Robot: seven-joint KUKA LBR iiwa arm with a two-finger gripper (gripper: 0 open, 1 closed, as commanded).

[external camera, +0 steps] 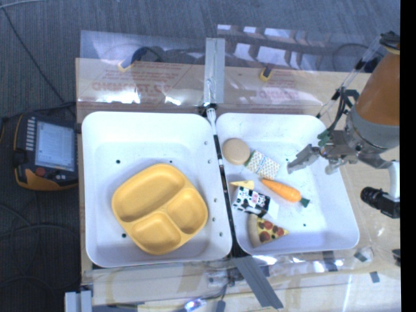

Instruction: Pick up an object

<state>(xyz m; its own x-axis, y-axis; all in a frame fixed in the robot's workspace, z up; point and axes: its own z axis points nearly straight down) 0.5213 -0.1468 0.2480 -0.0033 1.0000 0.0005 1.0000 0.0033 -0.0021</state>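
At the near end of the right bin (338, 236) lies a pizza slice (264, 231), its crust toward the divider; just behind it sits a black-and-white cow-patterned box (250, 201) with a small yellow piece at its upper left corner; beside that, toward the right, a carrot (282, 190) lies slantwise, its green tip pointing to the bin's right side; farther back a patterned pouch (262, 164) rests touching a round tan bun (236, 151), which sits near the divider. In the left bin (97, 142) a yellow three-part plate (159, 207) lies tilted a little, taking up the bin's middle and near part. The claw (314, 157) hangs over the right bin's right side, above and to the right of the carrot and apart from it; its fingers are spread, released, with nothing between them; the arm (380, 103) rises from it toward the right edge. Left of the bench, on the floor, lies a pendant (44, 151) with a lit screen; behind both bins runs clear plastic sheeting (162, 70) over brown board.
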